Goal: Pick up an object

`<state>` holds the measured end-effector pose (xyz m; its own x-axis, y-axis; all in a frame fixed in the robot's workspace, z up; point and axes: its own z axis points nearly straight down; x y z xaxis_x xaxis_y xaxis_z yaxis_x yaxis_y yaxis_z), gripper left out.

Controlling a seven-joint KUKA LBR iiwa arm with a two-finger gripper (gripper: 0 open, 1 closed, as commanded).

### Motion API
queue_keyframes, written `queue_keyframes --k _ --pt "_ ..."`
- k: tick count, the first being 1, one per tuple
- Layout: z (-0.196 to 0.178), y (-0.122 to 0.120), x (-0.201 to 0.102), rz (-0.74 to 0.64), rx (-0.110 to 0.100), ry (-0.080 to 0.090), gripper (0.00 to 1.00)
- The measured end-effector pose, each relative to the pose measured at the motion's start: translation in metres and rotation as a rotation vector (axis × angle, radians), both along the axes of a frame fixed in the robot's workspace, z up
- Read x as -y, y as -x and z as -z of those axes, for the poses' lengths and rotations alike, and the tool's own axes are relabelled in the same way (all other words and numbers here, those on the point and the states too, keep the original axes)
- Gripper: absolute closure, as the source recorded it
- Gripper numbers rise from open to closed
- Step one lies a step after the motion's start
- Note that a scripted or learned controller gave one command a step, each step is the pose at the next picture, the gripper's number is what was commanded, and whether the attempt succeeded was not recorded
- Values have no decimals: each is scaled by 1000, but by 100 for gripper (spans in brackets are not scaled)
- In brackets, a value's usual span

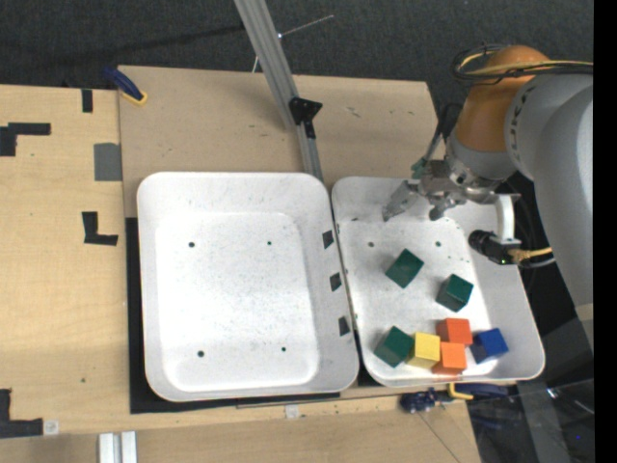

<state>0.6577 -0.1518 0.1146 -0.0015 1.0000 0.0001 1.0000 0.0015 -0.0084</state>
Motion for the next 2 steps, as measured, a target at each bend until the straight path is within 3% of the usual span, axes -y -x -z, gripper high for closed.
queue_keyframes --k 1,2 --pt "-15 -2 0 -1 7 1 100" --pt "-58 -3 -4 0 12 0 100"
